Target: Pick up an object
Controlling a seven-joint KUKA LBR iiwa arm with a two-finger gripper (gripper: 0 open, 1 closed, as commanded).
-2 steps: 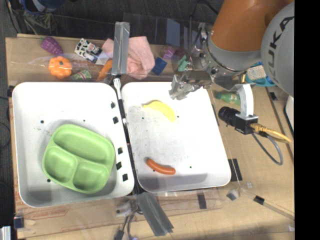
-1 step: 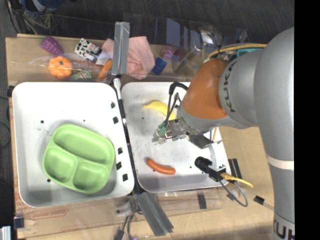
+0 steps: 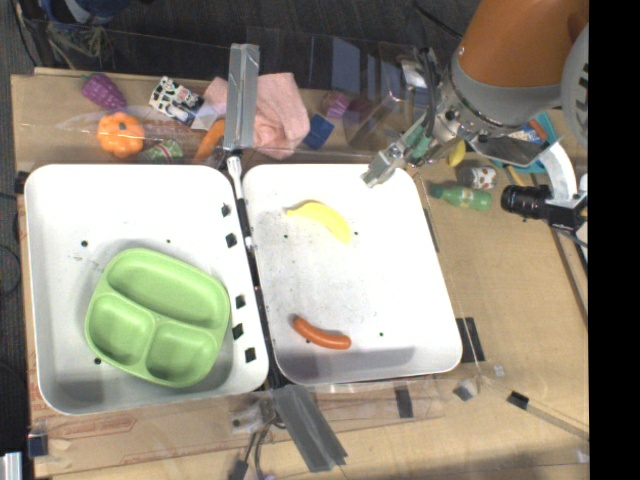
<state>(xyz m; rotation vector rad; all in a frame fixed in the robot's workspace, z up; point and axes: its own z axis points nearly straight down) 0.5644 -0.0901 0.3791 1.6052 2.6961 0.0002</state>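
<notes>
A yellow banana lies in the right bin near its back edge. An orange-red sausage rests near the front of that same bin. My gripper hangs over the bin's back right rim, to the right of the banana and well above it. Nothing shows between its fingers. The arm's orange band fills the upper right.
The left bin holds a green divided plate. Behind the bins lie a small pumpkin, a purple toy, a pink cloth and other clutter. A green bottle lies right of the bins.
</notes>
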